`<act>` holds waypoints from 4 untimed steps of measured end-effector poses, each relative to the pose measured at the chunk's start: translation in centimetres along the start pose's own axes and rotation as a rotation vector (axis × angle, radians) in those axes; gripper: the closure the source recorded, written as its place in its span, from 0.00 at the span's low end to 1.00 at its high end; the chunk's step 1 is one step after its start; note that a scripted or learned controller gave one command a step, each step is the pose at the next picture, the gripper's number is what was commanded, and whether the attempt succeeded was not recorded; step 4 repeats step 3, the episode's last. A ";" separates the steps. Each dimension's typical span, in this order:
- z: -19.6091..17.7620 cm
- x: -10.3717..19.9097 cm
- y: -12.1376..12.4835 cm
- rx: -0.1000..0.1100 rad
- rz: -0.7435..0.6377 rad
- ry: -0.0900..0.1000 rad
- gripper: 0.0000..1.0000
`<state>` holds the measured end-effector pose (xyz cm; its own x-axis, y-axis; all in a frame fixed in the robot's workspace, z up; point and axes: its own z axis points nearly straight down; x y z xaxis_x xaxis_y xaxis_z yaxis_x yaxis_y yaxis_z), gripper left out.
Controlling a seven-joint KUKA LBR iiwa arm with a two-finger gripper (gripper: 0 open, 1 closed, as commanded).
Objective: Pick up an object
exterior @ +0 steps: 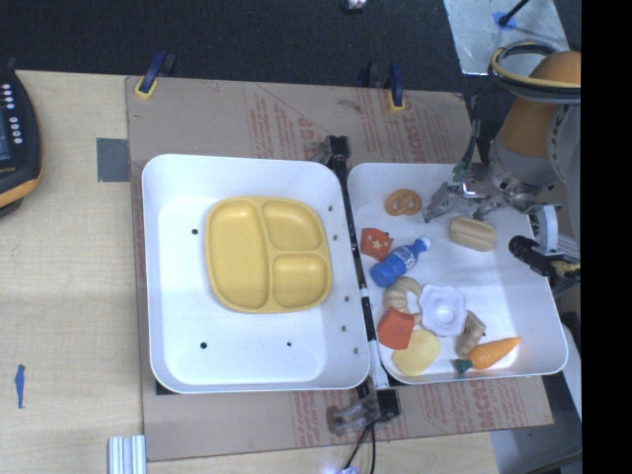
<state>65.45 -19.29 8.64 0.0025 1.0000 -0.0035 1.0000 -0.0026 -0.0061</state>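
Bread roll [472, 233] in the right bin [538, 309], just below the gripper [456, 192], fingers spread, nothing between them.

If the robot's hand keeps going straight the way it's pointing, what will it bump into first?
Probably the pretzel. The hand seems to point left across the right bin, and the pretzel lies just ahead. Height is hard to judge from above, so it might pass over it.

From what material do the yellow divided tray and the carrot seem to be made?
The yellow tray: probably moulded plastic, matte, with soft rounded compartment edges and even colour. The carrot: likely toy plastic, smooth with a slight sheen and uniform orange; rubber is also possible.
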 end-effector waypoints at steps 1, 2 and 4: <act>-3.0 5.8 -9.8 0.003 -0.005 0.007 0.00; -0.5 8.2 -13.4 -0.008 0.001 -0.004 0.00; -11.1 6.3 0.8 -0.025 -0.011 -0.003 0.00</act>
